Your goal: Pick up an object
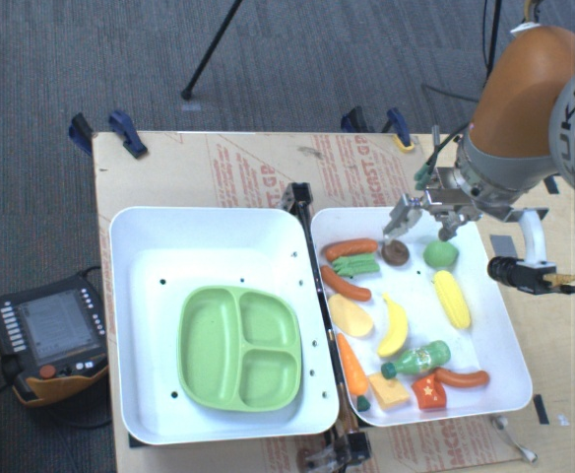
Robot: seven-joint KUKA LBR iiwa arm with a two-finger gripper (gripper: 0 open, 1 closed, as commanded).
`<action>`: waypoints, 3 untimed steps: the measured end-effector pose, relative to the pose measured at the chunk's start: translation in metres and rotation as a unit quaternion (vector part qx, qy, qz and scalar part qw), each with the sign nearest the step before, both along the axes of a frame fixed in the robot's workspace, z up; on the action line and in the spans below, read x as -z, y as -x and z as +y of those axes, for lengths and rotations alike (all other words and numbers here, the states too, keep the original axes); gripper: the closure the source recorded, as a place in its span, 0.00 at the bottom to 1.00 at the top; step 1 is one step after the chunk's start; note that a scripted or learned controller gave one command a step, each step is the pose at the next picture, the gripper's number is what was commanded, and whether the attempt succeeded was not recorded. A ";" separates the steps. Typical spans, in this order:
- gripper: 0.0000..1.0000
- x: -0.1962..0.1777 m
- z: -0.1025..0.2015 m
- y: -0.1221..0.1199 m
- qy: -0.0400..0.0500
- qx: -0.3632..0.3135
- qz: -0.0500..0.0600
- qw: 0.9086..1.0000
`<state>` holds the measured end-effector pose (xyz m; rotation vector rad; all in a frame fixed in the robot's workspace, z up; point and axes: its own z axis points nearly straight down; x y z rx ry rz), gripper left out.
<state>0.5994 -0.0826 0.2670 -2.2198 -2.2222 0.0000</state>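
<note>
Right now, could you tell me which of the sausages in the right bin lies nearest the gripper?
The sausage at the bin's far left corner, just above the green beans, lies nearest the gripper. The other two lie farther: one below the beans, one near the front edge.

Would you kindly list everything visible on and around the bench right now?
bins: two, white, side by side.
divided plate: one, green, left bin.
sausages: three, orange-red, right bin.
bananas: two, yellow, right bin.
green ball: one, right bin's top.
brown ball: one, beside it.
bottle: one, green, right bin.
carrot: one, orange, right bin.
pendant: one, black, floor left.
clamps: blue, bench's far edge.
gripper: one, fingers open, above right bin.
</note>
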 end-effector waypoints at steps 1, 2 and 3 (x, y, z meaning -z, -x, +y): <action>0.00 0.179 -0.009 0.038 -0.001 0.001 0.002 1.000; 1.00 0.170 -0.009 0.038 -0.001 0.003 0.003 1.000; 1.00 0.021 0.036 0.053 0.000 0.019 -0.001 1.000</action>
